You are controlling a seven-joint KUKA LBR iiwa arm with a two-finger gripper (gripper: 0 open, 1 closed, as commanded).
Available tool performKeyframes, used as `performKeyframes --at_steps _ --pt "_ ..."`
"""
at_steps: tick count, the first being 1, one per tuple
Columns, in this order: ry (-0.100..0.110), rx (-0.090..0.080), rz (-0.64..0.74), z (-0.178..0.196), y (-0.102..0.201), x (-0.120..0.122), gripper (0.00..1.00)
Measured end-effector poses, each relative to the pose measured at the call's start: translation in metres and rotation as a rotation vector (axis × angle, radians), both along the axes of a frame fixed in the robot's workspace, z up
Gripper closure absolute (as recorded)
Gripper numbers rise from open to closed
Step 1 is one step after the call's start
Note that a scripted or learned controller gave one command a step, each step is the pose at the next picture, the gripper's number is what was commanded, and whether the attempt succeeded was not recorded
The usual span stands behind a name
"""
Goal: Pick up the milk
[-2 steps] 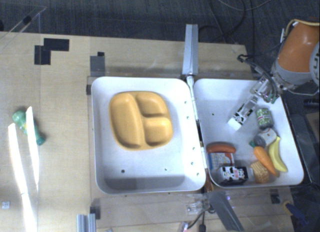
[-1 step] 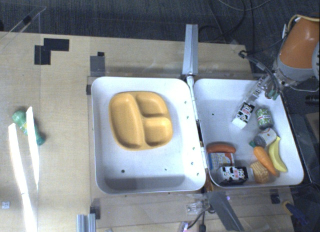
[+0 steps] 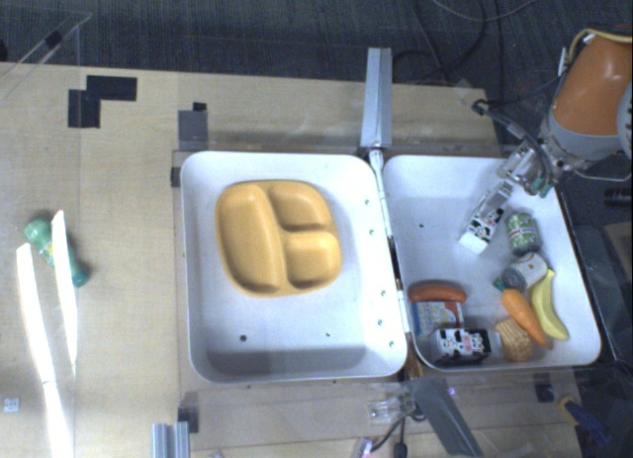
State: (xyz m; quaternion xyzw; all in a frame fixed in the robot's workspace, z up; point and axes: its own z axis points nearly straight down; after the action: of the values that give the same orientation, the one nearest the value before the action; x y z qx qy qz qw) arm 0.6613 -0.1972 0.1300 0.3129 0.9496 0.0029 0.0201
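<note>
The milk (image 3: 457, 341) is a small white carton with black patches, lying on its side at the front edge of the right bin (image 3: 425, 189). It sits just below a hot dog (image 3: 437, 294). My gripper (image 3: 479, 234) hangs over the right bin's middle right, slanting down from the orange-banded wrist (image 3: 589, 100) at the upper right. It is well behind the milk and to its right, and apart from it. A green can (image 3: 522, 231) stands just to the gripper's right.
A carrot (image 3: 523, 316), a banana (image 3: 548, 305), a piece of bread (image 3: 514, 340) and a small grey item (image 3: 513, 276) crowd the right bin's front right corner. The left bin (image 3: 198, 248) holds a yellow compartment plate (image 3: 279, 235). A metal divider (image 3: 375, 100) separates the bins.
</note>
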Motion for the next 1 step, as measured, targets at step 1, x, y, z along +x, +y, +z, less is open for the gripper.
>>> performKeyframes --at_steps 1 --pt "0.027 0.005 -0.023 0.0945 -0.0075 -0.0112 0.00"
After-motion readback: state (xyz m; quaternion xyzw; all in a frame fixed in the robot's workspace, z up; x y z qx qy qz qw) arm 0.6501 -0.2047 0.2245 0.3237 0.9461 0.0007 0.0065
